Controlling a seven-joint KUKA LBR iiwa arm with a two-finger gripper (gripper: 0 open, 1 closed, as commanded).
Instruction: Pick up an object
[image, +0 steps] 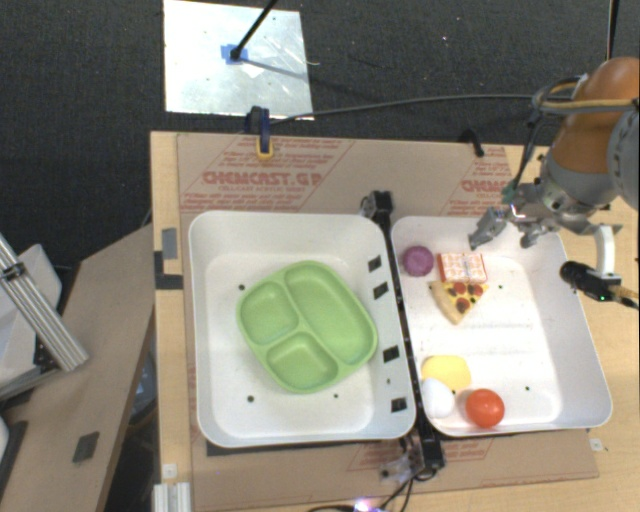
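Hovering gripper (508, 230), spread metal fingers

Wooden table (120, 300), topped by a brown cardboard sheet (300, 165) with red print. On the sheet, two shallow white bins side by side, edges touching: left bin (215, 330), right bin (570, 340). Blue-and-yellow clamp (260, 132) at the sheet's far edge, and a black clip (378, 205) where the bins meet.
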